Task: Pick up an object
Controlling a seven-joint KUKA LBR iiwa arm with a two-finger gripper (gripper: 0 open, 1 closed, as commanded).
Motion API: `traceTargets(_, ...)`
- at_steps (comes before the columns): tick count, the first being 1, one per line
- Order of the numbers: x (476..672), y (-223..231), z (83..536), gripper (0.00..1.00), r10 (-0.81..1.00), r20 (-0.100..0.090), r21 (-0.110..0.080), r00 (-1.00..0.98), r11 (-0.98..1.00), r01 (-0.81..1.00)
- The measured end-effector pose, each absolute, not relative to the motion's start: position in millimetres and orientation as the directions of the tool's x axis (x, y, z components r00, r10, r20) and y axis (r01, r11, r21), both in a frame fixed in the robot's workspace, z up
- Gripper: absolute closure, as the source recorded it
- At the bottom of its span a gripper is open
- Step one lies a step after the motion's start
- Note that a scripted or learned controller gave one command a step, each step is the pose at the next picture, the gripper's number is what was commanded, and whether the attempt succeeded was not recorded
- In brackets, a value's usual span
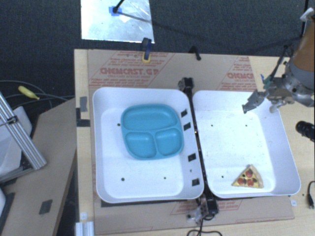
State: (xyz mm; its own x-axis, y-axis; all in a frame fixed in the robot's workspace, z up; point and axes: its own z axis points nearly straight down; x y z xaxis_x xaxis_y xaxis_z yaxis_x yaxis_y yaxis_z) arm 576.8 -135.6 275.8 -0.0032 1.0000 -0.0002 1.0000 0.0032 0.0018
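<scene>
A toy pizza slice (248,177) with red toppings lies flat near the front right corner of the right bin (221,146). My gripper (260,103) hangs over the back right part of that bin, well behind the slice. Its two fingers are spread apart with nothing between them. A blue divided plate (151,131) rests in the middle of the left bin (108,146).
The arm's grey wrist (301,77) enters from the right, above the right bin's rim. A black divider with clips (193,141) runs between the bins. A silver sheet (117,13) lies beyond the bench, and a metal frame (17,136) stands at the left.
</scene>
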Motion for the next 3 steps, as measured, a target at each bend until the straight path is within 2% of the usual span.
traceTargets(1,574.5,-60.9,505.8,0.00,1.000,-0.001,0.022,-0.010,0.010,1.000)
traceTargets(2,522.5,19.3,537.6,0.00,1.000,0.003,0.006,-0.013,0.013,1.000)
traceTargets(3,484.7,108.8,535.4,0.00,1.000,0.003,0.002,-0.015,0.015,1.000)
